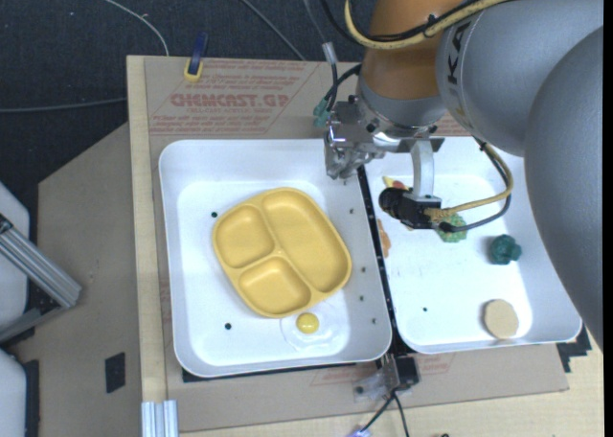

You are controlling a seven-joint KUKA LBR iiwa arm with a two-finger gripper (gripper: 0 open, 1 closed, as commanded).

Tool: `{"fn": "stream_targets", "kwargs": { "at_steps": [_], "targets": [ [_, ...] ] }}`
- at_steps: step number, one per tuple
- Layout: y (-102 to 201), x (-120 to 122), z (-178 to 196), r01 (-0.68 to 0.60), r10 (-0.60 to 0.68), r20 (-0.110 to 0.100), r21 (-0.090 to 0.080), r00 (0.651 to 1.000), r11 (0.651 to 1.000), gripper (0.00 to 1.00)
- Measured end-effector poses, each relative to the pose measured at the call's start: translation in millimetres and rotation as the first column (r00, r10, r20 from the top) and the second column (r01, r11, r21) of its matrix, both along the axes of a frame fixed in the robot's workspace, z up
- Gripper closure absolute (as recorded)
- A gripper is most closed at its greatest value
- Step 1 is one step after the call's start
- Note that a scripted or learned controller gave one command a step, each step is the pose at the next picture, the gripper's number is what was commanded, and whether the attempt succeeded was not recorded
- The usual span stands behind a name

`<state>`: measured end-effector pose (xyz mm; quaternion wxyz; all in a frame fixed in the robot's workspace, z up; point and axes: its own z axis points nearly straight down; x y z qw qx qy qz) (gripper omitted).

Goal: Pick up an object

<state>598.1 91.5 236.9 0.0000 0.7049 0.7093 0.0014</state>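
Gripper [337, 159] hangs above the far right corner of the left bin [182, 234]; I cannot tell its state. Nearest object, a yellow divided tray [280, 251], lies flat mid-bin, toy fried egg [308, 326] just beside its near edge. Tray looks light, rigid, slick plastic: pinch the raised rim or a divider ridge.

Desk [239, 90]: brown board top, red print along far edge. Two shallow white bins directly on it, side by side, touching: left bin [182, 234], right bin [536, 330]. Blue-and-yellow clip [195, 58] on far-left corner.
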Motion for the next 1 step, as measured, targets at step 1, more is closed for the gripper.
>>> {"fn": "stream_targets", "kwargs": {
  "at_steps": [1],
  "targets": [
    [-3.3, 0.4, -0.3, 0.005, -0.005, 0.0, -0.001, 1.0, 1.0, 0.0]
  ]
}}
